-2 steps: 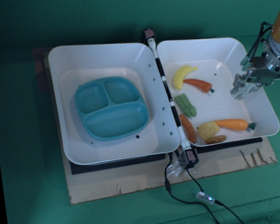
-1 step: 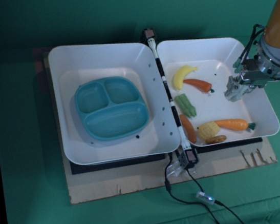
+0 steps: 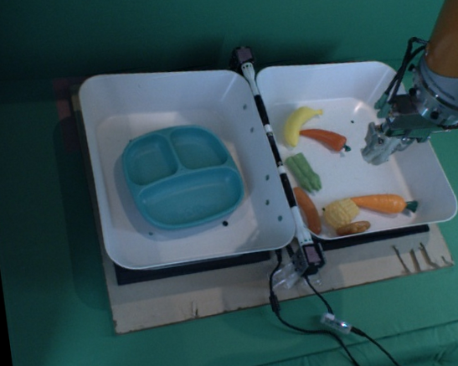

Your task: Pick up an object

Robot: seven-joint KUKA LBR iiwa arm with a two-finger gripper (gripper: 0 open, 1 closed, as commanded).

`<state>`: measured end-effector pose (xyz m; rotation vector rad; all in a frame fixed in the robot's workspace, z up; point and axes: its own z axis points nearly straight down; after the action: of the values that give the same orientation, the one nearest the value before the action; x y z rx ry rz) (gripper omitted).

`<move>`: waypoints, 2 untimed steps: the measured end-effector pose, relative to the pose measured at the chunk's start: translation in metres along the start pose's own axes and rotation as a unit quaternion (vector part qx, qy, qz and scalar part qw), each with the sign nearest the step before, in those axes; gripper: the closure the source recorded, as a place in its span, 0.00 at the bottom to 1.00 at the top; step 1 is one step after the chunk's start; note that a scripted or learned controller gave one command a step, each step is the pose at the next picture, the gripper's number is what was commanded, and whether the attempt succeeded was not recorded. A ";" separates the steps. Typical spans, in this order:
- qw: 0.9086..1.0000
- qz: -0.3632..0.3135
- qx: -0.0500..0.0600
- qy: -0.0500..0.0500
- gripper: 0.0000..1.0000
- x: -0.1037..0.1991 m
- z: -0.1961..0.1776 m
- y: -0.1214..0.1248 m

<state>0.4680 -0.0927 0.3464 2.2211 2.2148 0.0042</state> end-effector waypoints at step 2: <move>1.000 0.001 0.000 0.000 1.00 -0.022 0.008 0.060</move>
<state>0.5278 -0.1146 0.3390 2.2215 2.2130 0.0037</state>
